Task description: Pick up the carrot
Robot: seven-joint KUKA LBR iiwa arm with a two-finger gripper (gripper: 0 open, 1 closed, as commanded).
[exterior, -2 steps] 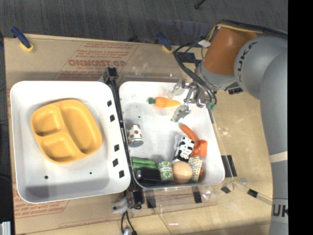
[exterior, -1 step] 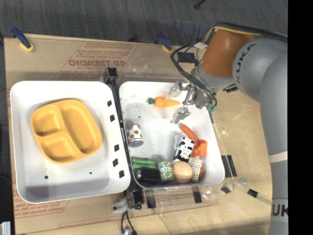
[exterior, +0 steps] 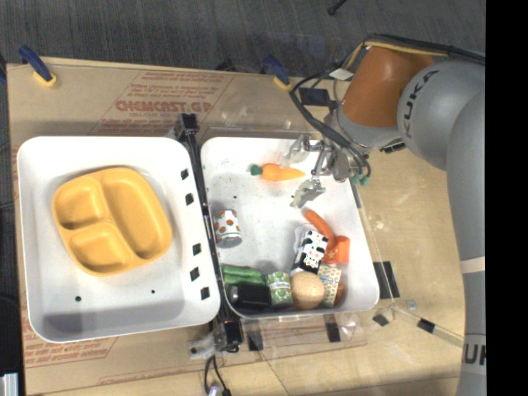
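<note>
Two white bins: the left bin (exterior: 33,221) holds one yellow divided tray (exterior: 111,219); the right bin (exterior: 247,151) holds the clutter. The gripper (exterior: 312,172) hangs at the right bin's one o'clock, fingers parted and gripping nothing. One carrot (exterior: 279,172) lies just beside it, at nine o'clock. One small can (exterior: 228,227) sits near the bin's left wall.

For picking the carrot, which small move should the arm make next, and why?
Probably shift the pincer slightly toward the left bin and lower it: the carrot lies free on the right bin's floor, just beside the pincer, not yet between its fingers.
</note>
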